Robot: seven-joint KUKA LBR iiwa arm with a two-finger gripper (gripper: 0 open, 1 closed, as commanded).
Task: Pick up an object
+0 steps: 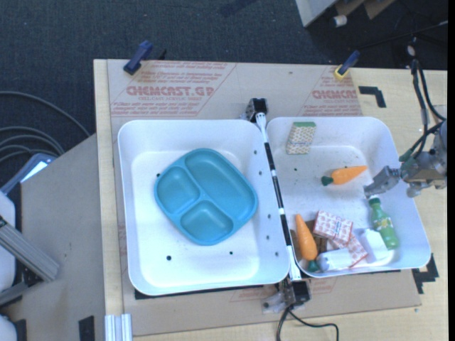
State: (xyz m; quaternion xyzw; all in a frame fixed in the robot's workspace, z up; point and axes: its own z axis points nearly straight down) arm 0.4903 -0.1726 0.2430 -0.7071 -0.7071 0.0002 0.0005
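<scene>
Resting on table, two white bins side by side. Lying in left bin, mid-frame: blue sectioned plate, flat. Lying in right bin, upper part: small patterned box. Sitting centre-right: carrot, tip pointing right. Crowding lower right corner: second carrot, red-and-white checked packet, green bottle, white items touching one another. Hovering at right edge of frame, just above green bottle: end effector, grey finger reaching toward the carrot tip, gripping nothing visible; spread of fingers impossible to tell.
</scene>
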